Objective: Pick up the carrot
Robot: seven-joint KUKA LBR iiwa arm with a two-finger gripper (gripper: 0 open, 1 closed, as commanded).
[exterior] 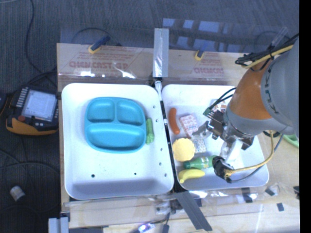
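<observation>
Right, the carrot (172, 121) lies along the left wall of the right bin (204, 92), toward its far end, nothing touching it. The gripper (212, 126) hangs over the bin's middle, a pink packet (188, 124) between it and the carrot. Open or closed? Can't tell from up here. A lemon (183, 149) and a banana (191, 174) sit nearer the front.

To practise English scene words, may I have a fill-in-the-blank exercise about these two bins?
1. The carrot lies in the view's ___ bin.
2. The plate is ___ in colour.
3. The plate has ___ compartments.
4. The grey arm bears an ___ band.
Missing words: right; blue; three; orange.
</observation>
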